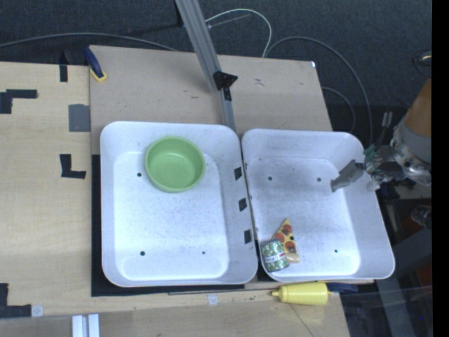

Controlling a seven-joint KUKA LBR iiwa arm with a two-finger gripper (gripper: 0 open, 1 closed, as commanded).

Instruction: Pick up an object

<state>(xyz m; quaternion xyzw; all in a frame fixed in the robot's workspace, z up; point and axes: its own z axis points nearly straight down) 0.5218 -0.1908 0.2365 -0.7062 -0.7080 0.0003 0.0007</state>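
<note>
The gripper (pixel 349 175) is hovering over the right bin's (pixel 365 258) right edge; whether it is gripping cannot be told. A green bowl (pixel 175 163) is sitting in the left bin (pixel 119 258)

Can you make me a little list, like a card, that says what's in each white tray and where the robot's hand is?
left tray: one round light-green plastic bowl, near the far edge
right tray: a small green can and a yellow-and-red pizza-slice toy, touching, at the near left corner
outside the trays: a yellow plastic bottle lying on the bench by the right tray
robot hand: over the right tray's right side, holding nothing
</note>
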